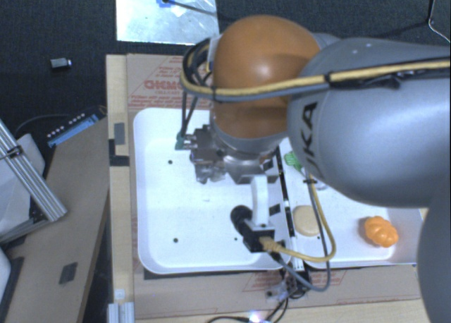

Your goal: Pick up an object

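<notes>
Two white bins (151,194) sit on the bench; gripper (211,156) hovers over the left bin's middle, its state hard to tell. Orange toy (379,231) and tan disc (306,221) lie near the right bin's front edge; best to center squarely before descending.

The arm (338,103) hides most of the right bin (402,254) and its own claw.
</notes>
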Controlling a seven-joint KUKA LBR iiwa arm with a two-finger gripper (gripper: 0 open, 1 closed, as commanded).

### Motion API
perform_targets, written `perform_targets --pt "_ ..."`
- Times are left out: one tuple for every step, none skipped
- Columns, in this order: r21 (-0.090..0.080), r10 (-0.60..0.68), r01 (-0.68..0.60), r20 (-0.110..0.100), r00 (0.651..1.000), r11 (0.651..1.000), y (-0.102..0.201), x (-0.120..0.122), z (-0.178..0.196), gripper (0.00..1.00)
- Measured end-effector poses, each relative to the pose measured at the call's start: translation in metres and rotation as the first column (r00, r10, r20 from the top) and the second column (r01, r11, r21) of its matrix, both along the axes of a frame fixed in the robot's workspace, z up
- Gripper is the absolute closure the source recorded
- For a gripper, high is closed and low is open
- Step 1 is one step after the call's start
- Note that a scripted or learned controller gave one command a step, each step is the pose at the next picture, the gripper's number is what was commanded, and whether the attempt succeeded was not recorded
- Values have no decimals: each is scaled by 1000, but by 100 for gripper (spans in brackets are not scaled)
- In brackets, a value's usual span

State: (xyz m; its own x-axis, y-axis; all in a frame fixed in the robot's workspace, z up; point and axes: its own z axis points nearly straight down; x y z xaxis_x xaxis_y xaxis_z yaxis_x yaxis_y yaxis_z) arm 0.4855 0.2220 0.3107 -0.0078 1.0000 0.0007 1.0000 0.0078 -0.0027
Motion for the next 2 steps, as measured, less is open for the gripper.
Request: perform_targets --pt "3 -3 3 10 1000 1000 -10 2 69 100" --pt "1 -2 2 5 1000 1000 3 1 74 100"
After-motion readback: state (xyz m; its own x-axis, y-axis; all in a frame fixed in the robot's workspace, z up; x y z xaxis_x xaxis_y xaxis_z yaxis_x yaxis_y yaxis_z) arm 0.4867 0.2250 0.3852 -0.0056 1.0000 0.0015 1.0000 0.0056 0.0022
